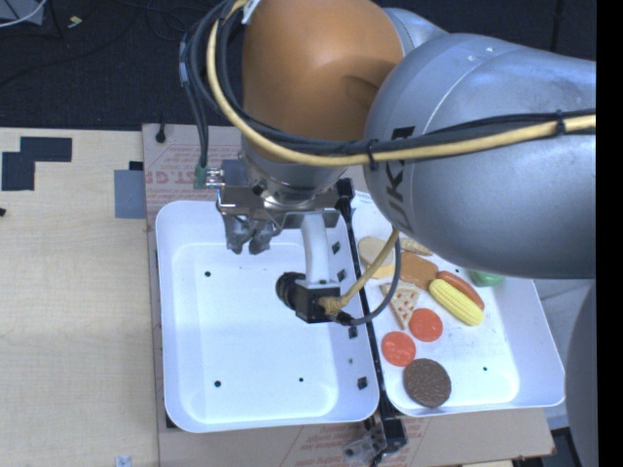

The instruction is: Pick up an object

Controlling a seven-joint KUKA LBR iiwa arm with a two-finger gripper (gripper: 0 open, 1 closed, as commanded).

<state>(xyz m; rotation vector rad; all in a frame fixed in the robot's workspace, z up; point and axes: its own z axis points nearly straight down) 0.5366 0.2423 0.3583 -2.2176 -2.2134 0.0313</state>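
The gripper [248,238] hung over the upper part of the left bin [195,358], its jaws close together with nothing between them. In the right bin [531,373] lay toy foods: corn [456,300], tomato slice [397,347], cookie [427,381].

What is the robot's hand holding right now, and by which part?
Nothing shows between the fingers of the hand; it hangs over the left shallow white plastic bin, apart from the toy food in the right bin.

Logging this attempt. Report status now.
Gripper over left bin, nothing between its fingers. Toy food in right bin: corn cob, brown cookie, tomato slices. Divider wall between.
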